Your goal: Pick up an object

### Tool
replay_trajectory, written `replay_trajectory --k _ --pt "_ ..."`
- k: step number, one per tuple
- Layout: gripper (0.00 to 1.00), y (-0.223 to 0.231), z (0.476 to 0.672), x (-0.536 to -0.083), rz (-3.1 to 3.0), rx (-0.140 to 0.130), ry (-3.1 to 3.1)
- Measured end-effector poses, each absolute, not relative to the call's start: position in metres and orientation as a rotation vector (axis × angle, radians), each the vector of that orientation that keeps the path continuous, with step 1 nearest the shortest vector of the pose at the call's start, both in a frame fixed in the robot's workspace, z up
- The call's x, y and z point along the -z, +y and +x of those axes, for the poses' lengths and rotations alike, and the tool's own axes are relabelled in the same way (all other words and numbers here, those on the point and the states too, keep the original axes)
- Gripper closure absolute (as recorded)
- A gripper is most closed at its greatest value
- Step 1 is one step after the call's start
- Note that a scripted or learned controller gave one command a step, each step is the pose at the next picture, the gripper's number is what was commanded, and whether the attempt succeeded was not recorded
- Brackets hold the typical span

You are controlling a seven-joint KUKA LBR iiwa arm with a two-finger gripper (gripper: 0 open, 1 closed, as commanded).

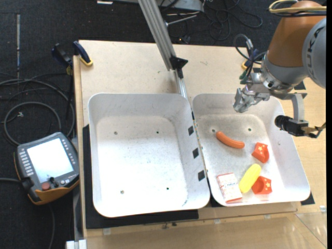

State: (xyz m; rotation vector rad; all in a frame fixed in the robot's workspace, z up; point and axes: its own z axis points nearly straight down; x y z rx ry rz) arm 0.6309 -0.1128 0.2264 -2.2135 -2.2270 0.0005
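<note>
Claw (pixel 243 105) hung over the far end of the right bin (pixel 290 154), nothing visibly between its tips; couldn't tell whether it was apart or together, too small and blurred at this angle. Judging by that, the pick was not yet done: approach only, with descent, closing and lift all left.

Left to right:
- Teach pendant (pixel 46 165) on the floor off the left of the surface (pixel 129 69), grey housing with orange trim, pale screen, cables running off it.
- Left bin (pixel 98 118): shallow white plastic tray, rounded corners, speckled matte floor.
- Aluminium strut (pixel 158 27) slanted down to the seam between the two bins.
- Right bin, same make, held all the candidates. Sausage-shaped orange piece (pixel 230 140) lay near the middle, smooth and rounded, nearest to the claw but apart from it.
- Small white carton (pixel 229 187) with red print at the near edge, flat-sided, boxy.
- Yellow oblong (pixel 250 177) just beside it, smooth, banana-like, lying at a slant.
- Red chunk (pixel 262 185) touching or nearly touching the yellow one, faceted.
- Second red chunk (pixel 260 152) further back, angular, glossy look.

All looked like hard plastic toy items. My guess was the sausage as the likeliest target.
</note>
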Motion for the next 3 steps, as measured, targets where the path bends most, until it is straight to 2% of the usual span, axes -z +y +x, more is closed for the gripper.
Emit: replay_trajectory --k 3 --pt "1.0 0.057 0.57 -0.25 -2.209 0.001 -2.23"
